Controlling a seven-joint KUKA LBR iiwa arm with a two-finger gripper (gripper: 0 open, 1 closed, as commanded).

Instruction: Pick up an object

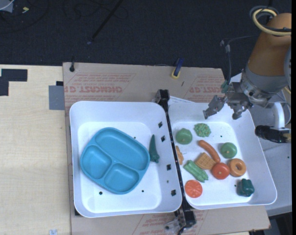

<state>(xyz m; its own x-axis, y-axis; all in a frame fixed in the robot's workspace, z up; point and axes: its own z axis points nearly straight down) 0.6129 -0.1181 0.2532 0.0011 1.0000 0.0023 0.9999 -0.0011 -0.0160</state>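
Gripper (225, 109): open, holding nothing, upper right of frame. Broccoli (202, 129): just below it, in right bin (265, 180).

The light is bright and even, and it seems to come from above. The two white bins (214, 202) shine the most; the one under the gripper (224, 107) looks almost washed out, so its walls are hard to see. Shadows are soft and small. The blue tray (116, 159), far to the left of the gripper, casts a thin grey shadow along its lower edge. The dark floor (138, 23) behind the gripper is very dim, and cables there barely show. The picture is a little grainy and soft. The gripper itself looks slightly blurred, perhaps from moving.
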